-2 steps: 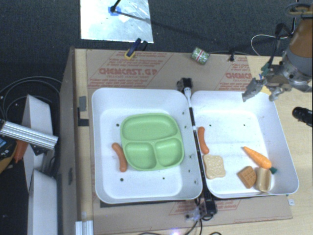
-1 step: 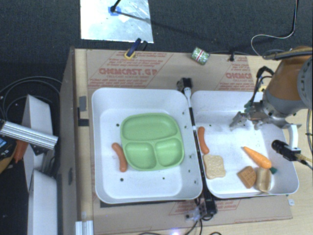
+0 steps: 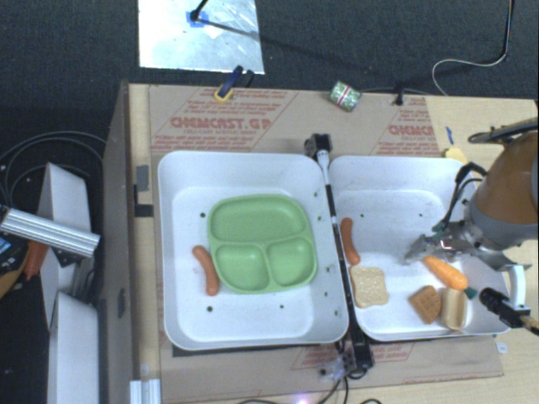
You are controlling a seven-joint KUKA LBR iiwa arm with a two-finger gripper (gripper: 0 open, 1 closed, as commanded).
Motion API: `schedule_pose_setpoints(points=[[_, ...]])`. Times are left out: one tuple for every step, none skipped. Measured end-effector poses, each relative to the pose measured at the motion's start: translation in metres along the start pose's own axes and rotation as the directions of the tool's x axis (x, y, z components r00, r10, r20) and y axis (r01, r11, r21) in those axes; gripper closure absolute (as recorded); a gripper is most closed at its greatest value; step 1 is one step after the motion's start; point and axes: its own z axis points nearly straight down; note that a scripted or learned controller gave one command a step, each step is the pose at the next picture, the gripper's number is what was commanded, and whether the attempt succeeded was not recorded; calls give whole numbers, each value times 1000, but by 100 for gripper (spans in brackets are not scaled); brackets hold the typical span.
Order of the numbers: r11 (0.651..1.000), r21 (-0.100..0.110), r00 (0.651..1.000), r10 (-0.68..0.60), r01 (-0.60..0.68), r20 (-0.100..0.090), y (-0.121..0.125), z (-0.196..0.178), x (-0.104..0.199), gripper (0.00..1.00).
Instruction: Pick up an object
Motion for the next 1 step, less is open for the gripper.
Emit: schedule_pose_setpoints(points=[[1000,-4,1000,-1,1,1,1,-11,0,100]])
